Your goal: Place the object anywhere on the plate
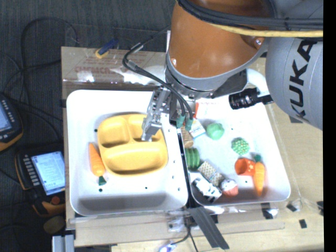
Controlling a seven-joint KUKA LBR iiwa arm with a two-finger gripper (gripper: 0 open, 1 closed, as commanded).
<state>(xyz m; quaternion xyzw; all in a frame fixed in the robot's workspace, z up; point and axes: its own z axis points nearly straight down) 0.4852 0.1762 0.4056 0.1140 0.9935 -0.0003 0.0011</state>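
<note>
Over on the left side of the counter [71,67], the left bin [79,193] is holding a yellow plate [134,154] with divided sections, and a toy carrot [96,161] is lying just beside the plate's left edge, on the bin floor rather than on the plate. Moving right, the tool [149,130] is hanging over the plate's upper right section, its grey fingers pointing down close to the yellow surface — I cannot tell how far apart they are sitting, and nothing is showing between them. Above it, the arm's orange band [210,30] is looming large, with black cables looping off its left side. Further right, the right bin [281,180] is carrying a scatter of toy food: a green round piece [214,130], a green dotted piece [240,146], a dark green ribbed piece [192,157] against the dividing wall, a second carrot [259,175] touching a red-orange piece [243,166], and a black-and-white toy [206,189] near the front — all well apart from the plate.
</note>
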